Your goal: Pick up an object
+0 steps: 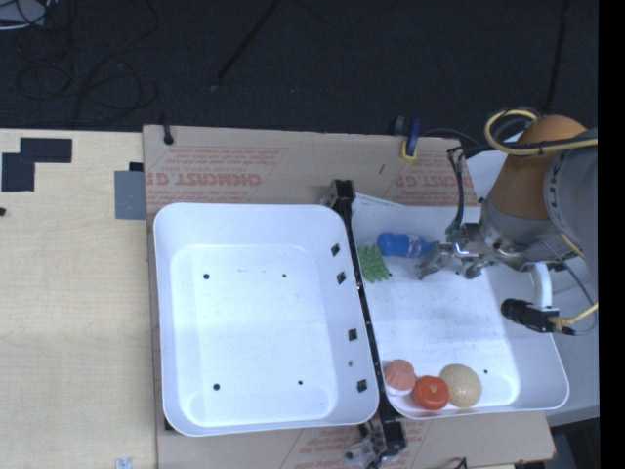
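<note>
My gripper (437, 259) hangs low over the back of the right bin (459, 311), reaching in from the right. Its fingers point left toward a blue object (395, 244) that lies just left of the fingertips, close to them or touching. A green leafy item (373, 262) rests beside the blue one, near the divider. Along the bin's front edge sit a pale pink object (398, 373), a red tomato-like one (430, 392) and a tan round one (461, 384). Nothing shows between the fingers.
The left bin (254, 311) adjoins the right one, with a black clip strip (354, 291) between them. Cables (547, 311) loop around the wrist at the right. Cardboard (244, 169) lies under both bins.
</note>
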